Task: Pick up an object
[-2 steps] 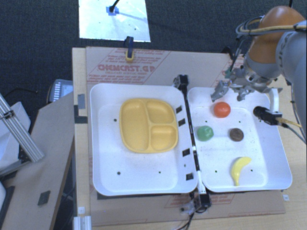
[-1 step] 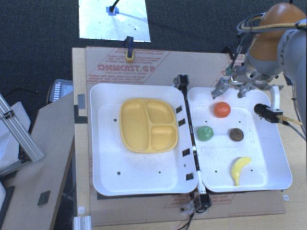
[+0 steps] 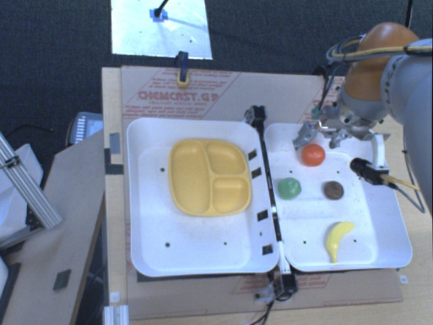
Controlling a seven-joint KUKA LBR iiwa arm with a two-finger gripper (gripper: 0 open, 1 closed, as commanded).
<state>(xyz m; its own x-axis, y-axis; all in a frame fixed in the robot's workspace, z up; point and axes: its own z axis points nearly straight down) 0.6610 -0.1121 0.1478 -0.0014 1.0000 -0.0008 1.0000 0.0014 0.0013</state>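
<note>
Two white bins side by side on the counter (image 3: 115, 263). Left bin (image 3: 145, 249) carries a yellow divided plate (image 3: 208, 177), three compartments, lying flat near the bin's middle. Right bin (image 3: 389, 249) has four small things, all placed here against the orange ball (image 3: 312, 155): the ball sits in the bin's far part; a green ball-like object (image 3: 289, 187) is just down-left of it, near the divider between the bins; a brown round object (image 3: 333, 190) is down-right of it, apart from the green one; a yellow banana (image 3: 337, 239) lies well below it toward the bin's near edge, curved, on its side. Arm (image 3: 406, 80), grey with orange band (image 3: 375, 53), comes in from the right. The hand (image 3: 323, 131) hangs just above and slightly behind the orange ball, over the bin's far part; metal fingers (image 3: 304, 136) point down-left toward the ball, one tip looks very near the ball's upper-left, maybe touching, hard to tell at this angle. Whether the hand is wide or narrow: cannot tell, the fingers overlap in the view. Nothing seen between them, ball rests on the bin floor. A black cylindrical part (image 3: 365, 170) with a yellow cable sticks out right of the orange ball, over the bin's right side. Behind the bins, a yellow clamp (image 3: 183, 73) on the cardboard sheet (image 3: 183, 95), and a silvery square plate (image 3: 161, 17) farther back.
</note>
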